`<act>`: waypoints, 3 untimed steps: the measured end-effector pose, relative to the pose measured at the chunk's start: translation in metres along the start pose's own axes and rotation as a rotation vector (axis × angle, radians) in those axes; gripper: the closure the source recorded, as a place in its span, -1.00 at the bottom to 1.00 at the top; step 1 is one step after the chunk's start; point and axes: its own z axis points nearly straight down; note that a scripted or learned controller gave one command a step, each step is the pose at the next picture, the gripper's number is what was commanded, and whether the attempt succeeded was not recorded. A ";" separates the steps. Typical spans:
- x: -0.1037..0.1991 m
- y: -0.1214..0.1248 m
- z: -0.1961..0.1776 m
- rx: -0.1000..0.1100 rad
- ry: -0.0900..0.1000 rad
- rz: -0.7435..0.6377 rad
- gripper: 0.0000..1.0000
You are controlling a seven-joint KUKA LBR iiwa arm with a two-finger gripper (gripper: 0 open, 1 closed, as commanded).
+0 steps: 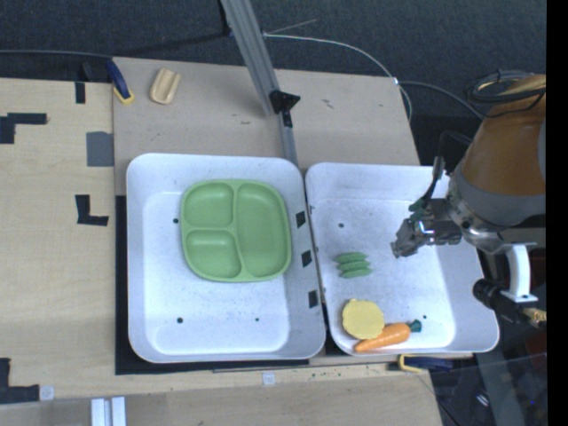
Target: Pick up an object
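- Camera view, looking down on the bench (355, 122): two shallow white bins side by side, the left bin (151, 327) and the right bin (390, 180) touching along their inner walls.
- In the left bin sits a green divided plate (236, 230), three compartments, lying flat in the upper middle of the bin.
- Over to the right bin: a small green ridged piece (353, 265) lies near the middle of its floor, a little left of centre.
- Down at the near wall of that bin, a yellow round piece (362, 319) lies flat, and a toy carrot (387, 335) with a green tip rests just beside it, touching or nearly touching its lower right edge.
- The arm (506, 162) comes in from the right, its orange band showing above the grey wrist.
- The gripper (406, 243) hangs over the right half of the right bin, to the right of the green ridged piece and apart from it.
- Fingers: they point down and to the left, dark against the white floor; how far apart they stand I cannot tell from this angle, and nothing shows between them.
- Beyond the bins, on the bare bench at upper left, a tan block (164, 86) lies beside a blue-and-yellow clip (119, 80).
- A grey metal bar (250, 34) slants down from the top towards the seam between the bins.
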 end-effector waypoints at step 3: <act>0.164 0.019 0.036 0.002 -0.001 0.000 1.00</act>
